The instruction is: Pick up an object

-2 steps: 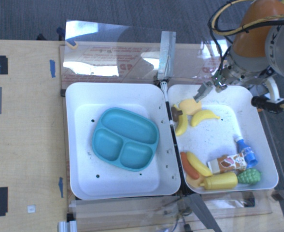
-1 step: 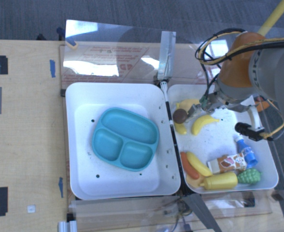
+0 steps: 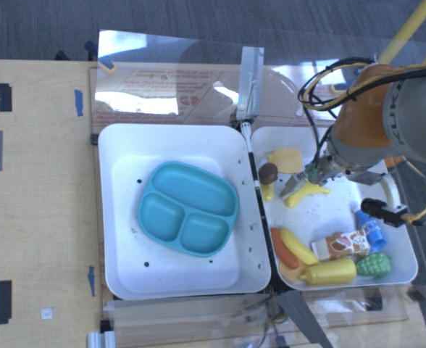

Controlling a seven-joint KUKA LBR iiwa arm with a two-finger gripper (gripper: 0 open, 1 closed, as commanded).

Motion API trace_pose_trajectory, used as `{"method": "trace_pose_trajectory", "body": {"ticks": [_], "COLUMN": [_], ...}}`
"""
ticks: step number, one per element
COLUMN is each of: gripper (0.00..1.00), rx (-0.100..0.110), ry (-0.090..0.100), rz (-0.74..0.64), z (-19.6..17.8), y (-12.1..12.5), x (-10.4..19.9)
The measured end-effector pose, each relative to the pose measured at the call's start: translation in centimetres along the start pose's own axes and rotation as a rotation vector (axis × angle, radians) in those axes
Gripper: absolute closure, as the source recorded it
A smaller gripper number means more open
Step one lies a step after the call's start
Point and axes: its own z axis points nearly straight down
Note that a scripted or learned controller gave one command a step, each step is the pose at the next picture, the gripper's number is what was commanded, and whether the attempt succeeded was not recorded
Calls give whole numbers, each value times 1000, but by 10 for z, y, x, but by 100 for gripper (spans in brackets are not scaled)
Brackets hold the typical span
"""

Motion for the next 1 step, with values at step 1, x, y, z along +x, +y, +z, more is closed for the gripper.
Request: {"method": "trace_pose_trajectory", "body": {"ticks": [1], "gripper": [100], "rx": [-5], "ry": [-3], "rz": [1], "z": [-9], "y": [2], "x": [-2]}}
